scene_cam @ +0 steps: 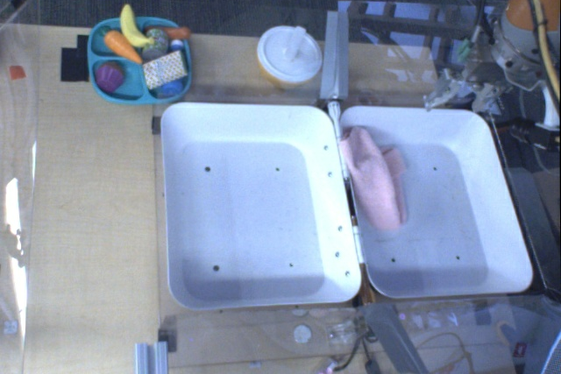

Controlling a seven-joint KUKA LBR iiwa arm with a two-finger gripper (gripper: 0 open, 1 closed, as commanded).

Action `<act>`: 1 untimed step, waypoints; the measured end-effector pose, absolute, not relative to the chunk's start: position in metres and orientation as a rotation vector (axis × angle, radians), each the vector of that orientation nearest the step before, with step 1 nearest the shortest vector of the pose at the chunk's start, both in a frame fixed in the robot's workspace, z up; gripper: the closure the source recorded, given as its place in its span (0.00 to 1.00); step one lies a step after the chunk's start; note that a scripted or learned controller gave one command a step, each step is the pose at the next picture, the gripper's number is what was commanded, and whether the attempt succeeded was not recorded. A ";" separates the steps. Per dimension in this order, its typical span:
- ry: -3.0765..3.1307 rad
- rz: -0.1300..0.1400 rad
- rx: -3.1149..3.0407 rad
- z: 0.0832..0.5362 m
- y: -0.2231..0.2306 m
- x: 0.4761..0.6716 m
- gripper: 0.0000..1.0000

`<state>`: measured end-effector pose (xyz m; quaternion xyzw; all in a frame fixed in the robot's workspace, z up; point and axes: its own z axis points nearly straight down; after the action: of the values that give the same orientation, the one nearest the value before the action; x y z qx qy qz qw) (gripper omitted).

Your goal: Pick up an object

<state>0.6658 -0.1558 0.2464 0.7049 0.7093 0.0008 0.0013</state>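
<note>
A pink cloth (pixel 375 184) lies crumpled against the right bin's (pixel 491 188) left wall; the end effector (pixel 456 88) hovers far right, its state perhaps unreadable.

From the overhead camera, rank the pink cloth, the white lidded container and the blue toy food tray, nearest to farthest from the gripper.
Gripper sits at upper right.
1. Pink cloth, right bin's left side.
2. White lidded container, behind the bins.
3. Blue toy food tray, far upper left.

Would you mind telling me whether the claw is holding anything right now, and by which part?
Nothing is held: the claw hangs above the right bin's far rim, apart from the pink cloth.
</note>
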 end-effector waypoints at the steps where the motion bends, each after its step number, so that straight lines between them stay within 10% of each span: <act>1: 2.308 0.001 2.130 0.148 -0.087 0.643 0.00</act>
<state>0.6434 -0.0875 0.1481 0.6782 0.7349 0.0003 0.0002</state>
